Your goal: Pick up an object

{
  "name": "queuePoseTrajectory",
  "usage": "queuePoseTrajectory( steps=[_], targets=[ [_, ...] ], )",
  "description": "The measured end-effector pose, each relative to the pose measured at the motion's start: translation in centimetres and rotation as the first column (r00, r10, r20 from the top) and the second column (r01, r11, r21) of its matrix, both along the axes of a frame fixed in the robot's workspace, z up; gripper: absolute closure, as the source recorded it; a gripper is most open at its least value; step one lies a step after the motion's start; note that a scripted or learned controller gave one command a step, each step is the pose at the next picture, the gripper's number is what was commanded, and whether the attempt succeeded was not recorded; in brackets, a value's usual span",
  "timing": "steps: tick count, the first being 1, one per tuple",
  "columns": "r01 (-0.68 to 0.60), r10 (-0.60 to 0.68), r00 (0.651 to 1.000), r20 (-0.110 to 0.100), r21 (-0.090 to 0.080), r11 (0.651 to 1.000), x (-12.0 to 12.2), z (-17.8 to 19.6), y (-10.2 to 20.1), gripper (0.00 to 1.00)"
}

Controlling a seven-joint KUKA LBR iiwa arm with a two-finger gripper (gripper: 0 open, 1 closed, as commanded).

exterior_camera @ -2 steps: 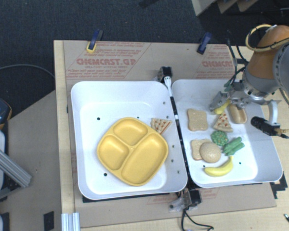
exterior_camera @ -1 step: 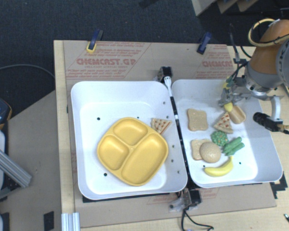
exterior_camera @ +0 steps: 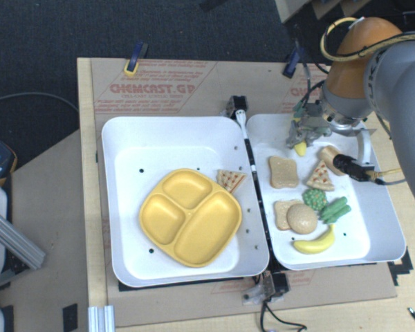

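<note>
My gripper (exterior_camera: 306, 138) hangs low over the back left corner of the right bin (exterior_camera: 380, 234). A small yellow piece (exterior_camera: 301, 149) lies right under its tip, too close to tell if it is touched. Spread in front of it in that bin are a toast slice (exterior_camera: 283, 172), a pizza wedge (exterior_camera: 321, 179), a tan roll (exterior_camera: 328, 155), green broccoli (exterior_camera: 315, 199), green beans (exterior_camera: 335, 209), a round bun (exterior_camera: 302, 219) and a banana (exterior_camera: 315, 243).
The left bin (exterior_camera: 124, 151) bears a yellow divided plate (exterior_camera: 190, 216) and a triangular cracker (exterior_camera: 229, 180) by its right wall. A black cable (exterior_camera: 353, 167) runs from the arm across the right bin's back. The bins' shared walls (exterior_camera: 252, 178) stand between them.
</note>
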State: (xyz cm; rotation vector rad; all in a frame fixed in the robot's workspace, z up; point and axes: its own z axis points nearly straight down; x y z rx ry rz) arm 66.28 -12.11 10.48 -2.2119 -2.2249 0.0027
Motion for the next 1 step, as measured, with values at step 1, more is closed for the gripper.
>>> queuePoseTrajectory(
  steps=[1],
  targets=[
    [-0.001,0.001,1.0,0.016,-0.002,1.0,0.66,8.68,5.95,1.0]
  ],
)
